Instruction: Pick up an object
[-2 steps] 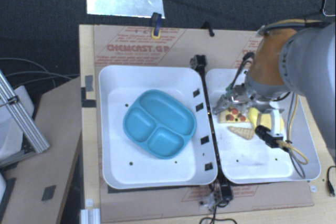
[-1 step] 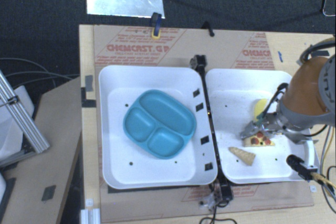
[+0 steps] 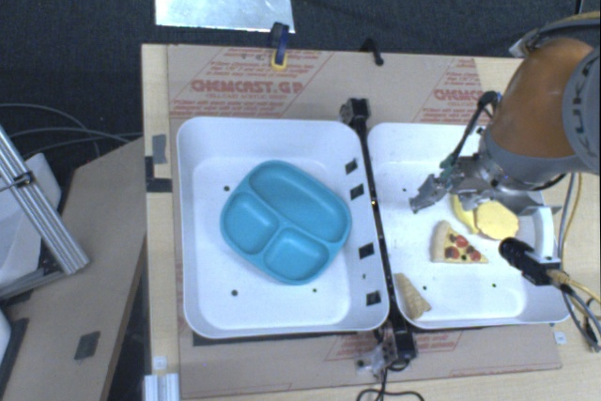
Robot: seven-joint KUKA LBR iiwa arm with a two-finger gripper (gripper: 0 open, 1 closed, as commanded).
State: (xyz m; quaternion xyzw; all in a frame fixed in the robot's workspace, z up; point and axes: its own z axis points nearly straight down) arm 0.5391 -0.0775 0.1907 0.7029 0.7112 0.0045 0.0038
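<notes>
In the right bin (image 3: 404,155), my gripper (image 3: 430,193) hangs low over the floor near the middle, and I see nothing held in it. A toy pizza slice (image 3: 455,245) lies just below and to the right of it. A round yellow piece (image 3: 495,221) sits beside the gripper's right side, partly under the wrist. A tan wedge-shaped piece (image 3: 410,294) rests at the bin's front left corner. The grey arm with its orange band (image 3: 540,103) reaches in from the right.
The left bin (image 3: 202,202) holds a blue divided plate (image 3: 285,221) in its middle. A black divider (image 3: 368,202) with clips runs between the two bins. Cardboard (image 3: 244,84) lies under and behind them.
</notes>
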